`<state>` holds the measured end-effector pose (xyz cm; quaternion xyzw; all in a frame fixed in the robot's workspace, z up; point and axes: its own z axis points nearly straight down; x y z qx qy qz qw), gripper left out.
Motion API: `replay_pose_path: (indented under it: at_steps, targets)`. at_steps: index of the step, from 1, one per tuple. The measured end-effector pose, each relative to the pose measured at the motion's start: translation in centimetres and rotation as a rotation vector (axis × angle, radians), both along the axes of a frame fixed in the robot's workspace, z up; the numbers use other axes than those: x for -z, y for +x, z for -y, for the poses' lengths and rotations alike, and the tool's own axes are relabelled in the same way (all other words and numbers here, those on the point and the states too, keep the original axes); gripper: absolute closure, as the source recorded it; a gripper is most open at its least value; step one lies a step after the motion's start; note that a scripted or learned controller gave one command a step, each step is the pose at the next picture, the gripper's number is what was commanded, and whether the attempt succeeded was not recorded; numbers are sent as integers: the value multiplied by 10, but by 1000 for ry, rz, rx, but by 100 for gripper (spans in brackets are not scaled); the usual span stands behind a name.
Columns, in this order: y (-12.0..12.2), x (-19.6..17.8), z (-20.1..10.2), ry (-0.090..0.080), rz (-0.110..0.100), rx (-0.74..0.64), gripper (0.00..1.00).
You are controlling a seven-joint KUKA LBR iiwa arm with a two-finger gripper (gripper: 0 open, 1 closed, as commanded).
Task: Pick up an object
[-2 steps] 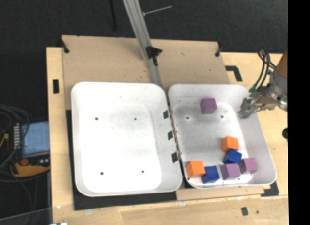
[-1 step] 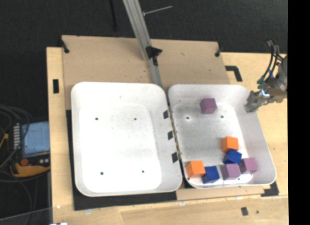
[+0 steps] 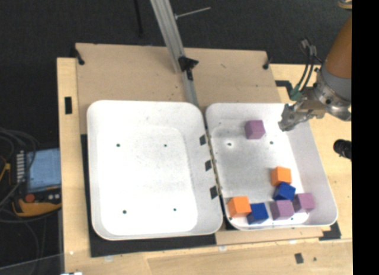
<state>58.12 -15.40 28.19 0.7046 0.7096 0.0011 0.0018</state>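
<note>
Right bin (image 3: 308, 149) holds purple cube (image 3: 254, 129).

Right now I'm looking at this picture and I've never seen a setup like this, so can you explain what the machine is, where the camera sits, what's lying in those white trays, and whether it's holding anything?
The machine is a robot arm, grey with an orange section, reaching in from the right. At its end is a two-finger gripper for picking things up. The picture comes from one fixed camera above the bench, looking down at a slant.

On the bench sit two shallow white bins side by side: the left bin and the right bin. The right bin holds small blocks: a purple block on its own near the gripper, and a cluster toward the near corner with two orange blocks, two blue blocks and two more purple blocks.

The gripper is above the right bin's far right edge. No block can be seen between its fingers, so nothing appears to be held.
</note>
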Motion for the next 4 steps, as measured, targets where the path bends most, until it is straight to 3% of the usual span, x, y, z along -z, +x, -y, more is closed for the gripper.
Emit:
replay_pose_path:
  at_steps: [2, 4]
  targets:
    - [31, 14, -87, 1, -5, 2, 100]
    - [53, 19, -197, 1, -2, -1, 100]
